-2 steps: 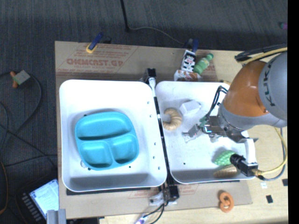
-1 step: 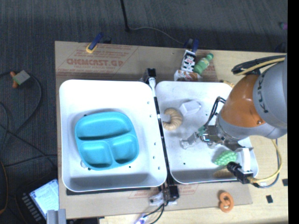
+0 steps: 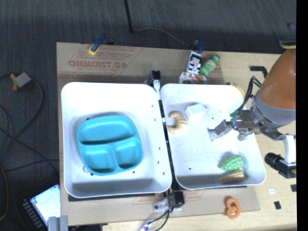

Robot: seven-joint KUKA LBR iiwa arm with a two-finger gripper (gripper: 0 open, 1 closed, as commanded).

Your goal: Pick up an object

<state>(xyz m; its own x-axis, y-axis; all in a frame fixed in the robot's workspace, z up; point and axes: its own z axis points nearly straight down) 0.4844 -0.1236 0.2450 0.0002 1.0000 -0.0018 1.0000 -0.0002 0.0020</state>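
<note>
My gripper (image 3: 230, 130) hangs over the middle of the right bin (image 3: 250, 179), open, with nothing between its fingers. A tan ring-shaped pastry (image 3: 176, 122) lies by the bin's left wall, and a small white block (image 3: 195, 112) sits just right of it. Toward the bin's near right corner, a green bumpy object (image 3: 232, 162) rests against a tan bread-like piece (image 3: 232, 177). The gripper stands above and apart from all of these. The grey arm with its orange band (image 3: 286, 81) reaches in from the right.
The left bin (image 3: 72, 100) holds a blue divided tray (image 3: 110, 144). Beyond the right bin stand a green bottle toy (image 3: 209, 65) and a printed packet (image 3: 193, 64). An orange ring (image 3: 233, 207) lies on the bench in front. A black clamp (image 3: 155, 77) sits between the bins.
</note>
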